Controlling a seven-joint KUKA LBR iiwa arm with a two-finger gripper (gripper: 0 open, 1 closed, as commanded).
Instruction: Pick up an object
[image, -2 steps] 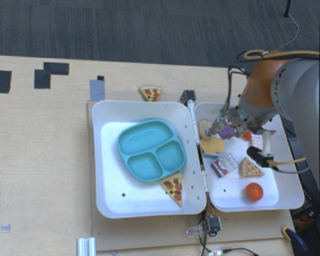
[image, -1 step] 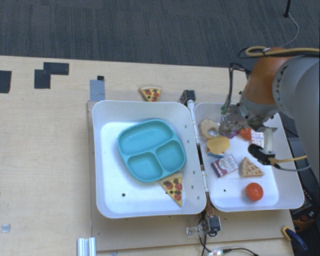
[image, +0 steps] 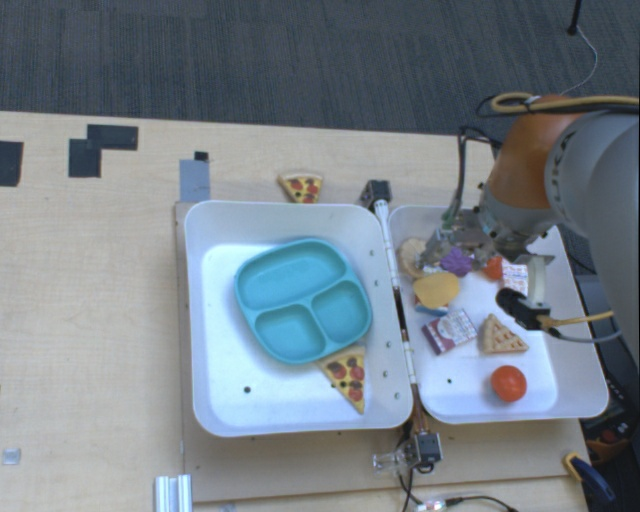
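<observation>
The arm enters from the worktop's right edge and bends down over the right bin (image: 590, 395), its orange-banded wrist tilted so the hand (image: 452, 246) drops among the toys crowded at that bin's far left corner. The pile is dense there, which likely explains the steep approach: a purple grape bunch (image: 457, 262) lies right under the hand, a yellow round piece (image: 437, 291) just beside it. Whether the hand is wide, narrow or holding anything I cannot tell; the wrist hides it. Nearer the front edge lie a sandwich wedge (image: 502, 336) and a tomato (image: 509, 383), well apart. The left bin (image: 215, 400) carries a blue divided plate (image: 303, 299) and a pizza slice (image: 346, 376).
</observation>
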